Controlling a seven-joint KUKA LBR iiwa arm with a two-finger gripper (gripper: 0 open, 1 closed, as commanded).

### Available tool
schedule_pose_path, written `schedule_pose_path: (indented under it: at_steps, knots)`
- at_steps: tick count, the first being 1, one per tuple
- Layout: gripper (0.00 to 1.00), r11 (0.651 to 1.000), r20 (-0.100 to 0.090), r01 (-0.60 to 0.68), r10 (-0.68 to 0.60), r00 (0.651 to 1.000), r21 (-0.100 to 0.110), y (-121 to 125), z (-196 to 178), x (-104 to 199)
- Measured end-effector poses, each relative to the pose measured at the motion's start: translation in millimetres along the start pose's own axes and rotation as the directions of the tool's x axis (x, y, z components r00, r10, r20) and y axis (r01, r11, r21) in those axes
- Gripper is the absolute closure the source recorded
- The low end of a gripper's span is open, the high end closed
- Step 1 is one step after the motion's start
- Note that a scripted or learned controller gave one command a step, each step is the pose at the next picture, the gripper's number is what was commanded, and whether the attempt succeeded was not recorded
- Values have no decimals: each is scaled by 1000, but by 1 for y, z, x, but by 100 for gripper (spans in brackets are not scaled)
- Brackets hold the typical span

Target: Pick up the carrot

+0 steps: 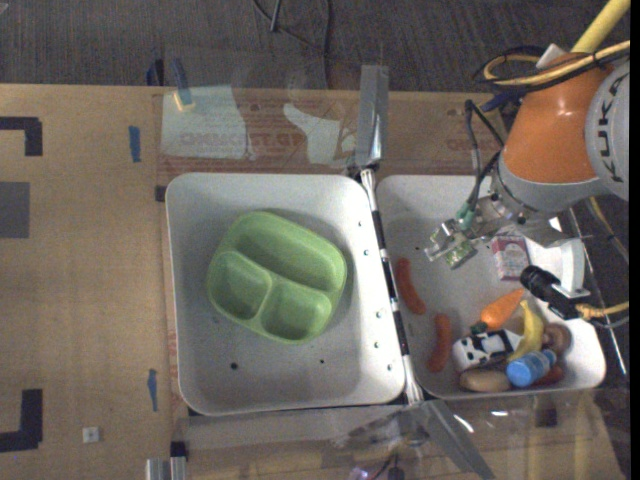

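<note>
Camera view, read from the left: the left bin (190,268) held a green divided plate (278,276), well apart from anything the task needed. Past the divider, the right bin (400,208) carried an upper sausage (405,284) near its left wall and a lower sausage (440,341) a little further in, both reddish-orange. The gripper (452,242) hovered over the upper middle of that bin with nothing seen in it. Whether it was set wide or narrow could not be told from this slant. The carrot (502,306) lay lower and further right, apart from the gripper. It was tilted up toward the right and packed into the bin's lower right corner. A cow toy (485,348) sat just below it, a banana (528,328) just beside it on the right, a blue bottle (525,370) lower still, and a pink packet (508,258) above. The likeliest failure seemed to be a mistaken target, since both sausages were close in colour and nearer the gripper. Crowding was the other risk: a descent slightly off could land on the banana or the cow toy and shove the carrot aside. The carrot's tapered body could also squirt out of a closing grip.
</note>
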State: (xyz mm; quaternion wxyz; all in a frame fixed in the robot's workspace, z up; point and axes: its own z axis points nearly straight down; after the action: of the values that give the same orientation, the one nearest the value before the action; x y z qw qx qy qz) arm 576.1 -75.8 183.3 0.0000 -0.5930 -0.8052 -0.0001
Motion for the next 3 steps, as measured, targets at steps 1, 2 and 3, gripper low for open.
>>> schedule_pose_path:
  at_steps: [1, 2, 3]
  knots:
    - [0, 1000, 0, -1, 1, 1000, 0, 0, 0, -1]
    - [0, 998, -1, 63, -63, 998, 2, -61, 25, -39]
    - [0, 998, 2, -67, 67, 998, -4, -122, 98, -73]
